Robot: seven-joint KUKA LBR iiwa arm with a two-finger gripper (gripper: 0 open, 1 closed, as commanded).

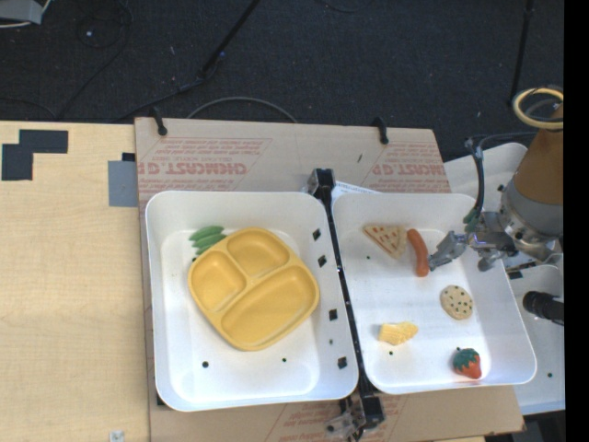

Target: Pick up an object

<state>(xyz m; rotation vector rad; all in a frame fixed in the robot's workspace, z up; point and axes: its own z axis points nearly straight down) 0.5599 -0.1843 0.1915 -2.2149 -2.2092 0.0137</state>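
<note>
Just left of the fingers (467,251) lies the sausage (419,251).

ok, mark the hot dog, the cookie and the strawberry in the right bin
hot dog (419,251): camera view, mid-length of the sausage
cookie (456,302): camera view, centre of its top face
strawberry (467,364): camera view, red body below the leaves

Right bin (368,357): bare floor at centre and lower left. Sausage (418,251) just beside hand (467,250); wedge (386,238) near it. Cookie (456,302), cheese (398,333), strawberry (467,363) well apart. Left bin (175,357): yellow tray (253,288) took middle.
</note>
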